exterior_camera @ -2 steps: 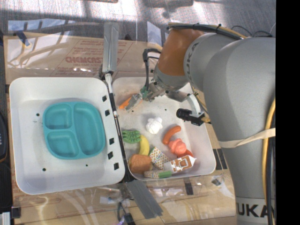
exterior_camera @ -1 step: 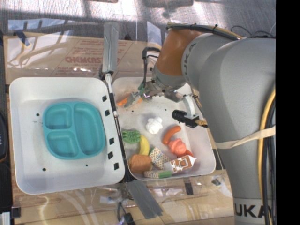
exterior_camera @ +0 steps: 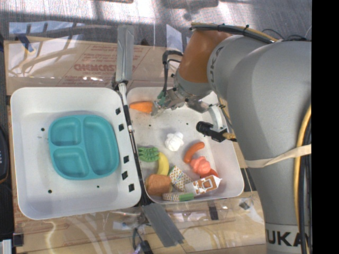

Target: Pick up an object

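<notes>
The right bin (exterior_camera: 231, 180) holds the objects. An orange carrot (exterior_camera: 140, 107) lies at its far left corner. My gripper (exterior_camera: 159, 105) is low in the bin, just right of the carrot's end and very close to it; whether it touches is unclear. Nearer the front lie a white knobbly toy (exterior_camera: 174, 141), an orange-red sausage (exterior_camera: 193, 152), a pink piece (exterior_camera: 202, 166), a yellow banana (exterior_camera: 163, 165), a green vegetable (exterior_camera: 148, 153), a brown bun (exterior_camera: 158, 184), a patterned packet (exterior_camera: 180, 178) and a small carton (exterior_camera: 206, 185).
The left bin (exterior_camera: 26, 194) holds a teal divided plate (exterior_camera: 83, 146). A black cylinder (exterior_camera: 211, 132) juts over the right bin's right side. The grey arm (exterior_camera: 265, 115) covers that bin's right rim. A divider rail (exterior_camera: 128, 142) separates the bins.
</notes>
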Robot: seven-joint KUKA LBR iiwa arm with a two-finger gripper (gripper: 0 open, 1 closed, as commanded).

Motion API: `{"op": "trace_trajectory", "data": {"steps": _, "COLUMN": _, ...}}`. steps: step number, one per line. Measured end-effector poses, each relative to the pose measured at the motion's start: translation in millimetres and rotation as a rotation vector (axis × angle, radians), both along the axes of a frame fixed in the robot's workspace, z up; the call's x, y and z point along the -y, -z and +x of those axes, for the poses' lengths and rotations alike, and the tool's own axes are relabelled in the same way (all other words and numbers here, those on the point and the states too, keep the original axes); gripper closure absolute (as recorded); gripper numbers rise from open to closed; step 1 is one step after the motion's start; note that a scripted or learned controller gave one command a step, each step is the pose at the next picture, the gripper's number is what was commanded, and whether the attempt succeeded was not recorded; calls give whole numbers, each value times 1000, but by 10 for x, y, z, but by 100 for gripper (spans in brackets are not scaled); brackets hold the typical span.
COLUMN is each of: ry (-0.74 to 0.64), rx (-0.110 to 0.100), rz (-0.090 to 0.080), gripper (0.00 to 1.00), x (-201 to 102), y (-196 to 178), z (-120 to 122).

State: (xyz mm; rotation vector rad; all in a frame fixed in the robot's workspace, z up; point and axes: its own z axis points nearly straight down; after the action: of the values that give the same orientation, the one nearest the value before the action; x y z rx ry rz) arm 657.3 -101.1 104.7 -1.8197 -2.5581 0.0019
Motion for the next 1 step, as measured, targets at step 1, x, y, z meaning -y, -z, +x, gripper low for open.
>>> {"op": "trace_trajectory", "data": {"steps": 1, "ry": -144, "rx": 1, "rz": 0, "gripper": 100, "x": 411, "y": -441, "z": -812}}
